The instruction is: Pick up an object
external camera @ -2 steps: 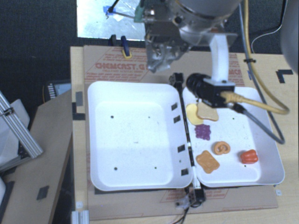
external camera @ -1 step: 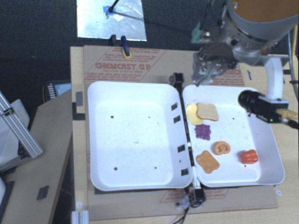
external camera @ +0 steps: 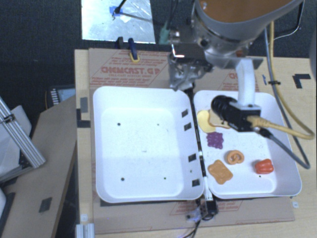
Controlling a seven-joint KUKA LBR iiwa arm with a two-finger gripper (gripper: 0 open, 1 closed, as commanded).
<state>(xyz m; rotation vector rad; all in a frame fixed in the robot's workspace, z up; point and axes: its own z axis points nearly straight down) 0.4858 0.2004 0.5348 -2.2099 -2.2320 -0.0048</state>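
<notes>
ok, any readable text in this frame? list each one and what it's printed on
"CHEMCAST GP" in red, on the brown sheet behind the left bin.
More red print on the same sheet behind the right bin: cut off by the arm, not readable.
Faint red print on the sheet's front edge below the bins: too small and blurred to read.
No other text readable.

Two white bins [external camera: 99,133]; five toy foods: yellow piece [external camera: 202,119], purple grapes [external camera: 215,140], pretzel [external camera: 235,157], orange cookie [external camera: 220,172], red pepper [external camera: 264,166].

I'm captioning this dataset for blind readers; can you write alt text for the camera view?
A grey robot arm hangs over two white bins: the right bin holds a purple grape cluster, a pretzel, a tan cracker, a red pepper and a yellow piece. The left bin sits beside it.
</notes>
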